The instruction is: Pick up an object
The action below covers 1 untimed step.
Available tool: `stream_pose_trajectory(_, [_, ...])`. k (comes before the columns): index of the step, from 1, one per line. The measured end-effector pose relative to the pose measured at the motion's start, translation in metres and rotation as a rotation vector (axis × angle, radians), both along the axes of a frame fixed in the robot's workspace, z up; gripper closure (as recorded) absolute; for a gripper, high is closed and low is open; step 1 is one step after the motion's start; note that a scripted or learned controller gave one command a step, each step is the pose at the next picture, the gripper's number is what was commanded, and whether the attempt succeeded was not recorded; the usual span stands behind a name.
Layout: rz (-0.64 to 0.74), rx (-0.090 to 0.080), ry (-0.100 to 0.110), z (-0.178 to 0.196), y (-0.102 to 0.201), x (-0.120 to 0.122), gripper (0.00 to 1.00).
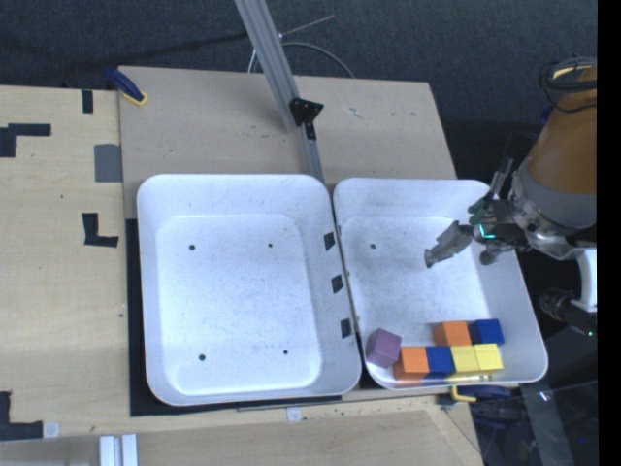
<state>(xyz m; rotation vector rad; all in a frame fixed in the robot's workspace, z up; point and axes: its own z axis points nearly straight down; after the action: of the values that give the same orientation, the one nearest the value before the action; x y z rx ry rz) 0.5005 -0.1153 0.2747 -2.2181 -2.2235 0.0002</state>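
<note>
We see the blocks clustered at the lower right of the frame, along the near edge of the right bin point(388, 212): a purple block point(384, 346), two orange blocks point(414, 359) point(451, 333), two blue blocks point(440, 358) point(487, 331) and two yellow blocks point(465, 359) point(488, 357). Above them, at mid right, the gripper point(456, 242) hangs over the bin floor, its fingers spread apart with nothing between them. The left bin point(155, 202) lies beside it.

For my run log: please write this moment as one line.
gripper: over right bin, holding nothing | blocks: near edge of right bin, untouched | left bin | pick: not yet done
</note>
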Motion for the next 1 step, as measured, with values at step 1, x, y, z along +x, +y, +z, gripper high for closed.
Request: stream_pose_trajectory(1, [-0.001, -0.001, 0.004, -0.0359, 0.0129, 0.0146, 0.0])
